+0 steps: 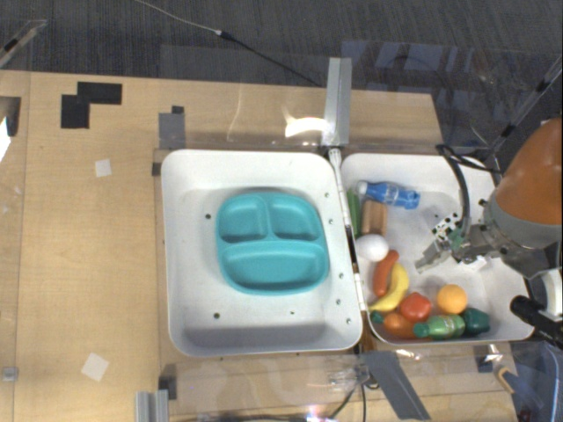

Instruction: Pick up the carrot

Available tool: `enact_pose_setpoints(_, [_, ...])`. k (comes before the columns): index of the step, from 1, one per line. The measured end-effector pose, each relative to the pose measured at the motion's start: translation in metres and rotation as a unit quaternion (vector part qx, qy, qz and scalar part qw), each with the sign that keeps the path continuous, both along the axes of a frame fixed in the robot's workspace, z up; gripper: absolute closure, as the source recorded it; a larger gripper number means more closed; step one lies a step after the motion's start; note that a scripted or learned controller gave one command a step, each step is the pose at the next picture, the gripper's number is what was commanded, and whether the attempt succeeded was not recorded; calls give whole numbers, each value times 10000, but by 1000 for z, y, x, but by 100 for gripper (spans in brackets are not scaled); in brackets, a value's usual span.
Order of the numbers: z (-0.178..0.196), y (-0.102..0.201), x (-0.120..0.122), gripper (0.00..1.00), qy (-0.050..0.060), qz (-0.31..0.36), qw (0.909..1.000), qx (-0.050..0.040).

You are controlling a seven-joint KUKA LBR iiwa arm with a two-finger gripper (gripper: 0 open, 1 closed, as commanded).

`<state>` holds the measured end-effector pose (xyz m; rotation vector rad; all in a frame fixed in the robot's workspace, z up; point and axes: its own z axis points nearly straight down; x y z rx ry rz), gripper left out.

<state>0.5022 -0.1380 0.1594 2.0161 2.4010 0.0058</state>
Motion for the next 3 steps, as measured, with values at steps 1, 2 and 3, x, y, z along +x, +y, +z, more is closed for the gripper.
enact_pose_setpoints(1, [-71,-32,-11,0,-25,787,9969,-12])
enact_pose_setpoints(2, [-58,-31,-7,100,-77,806,9967,-28])
enact_pose_setpoints(3, [-58,-31,-8,0,-71,805,9967,-26])
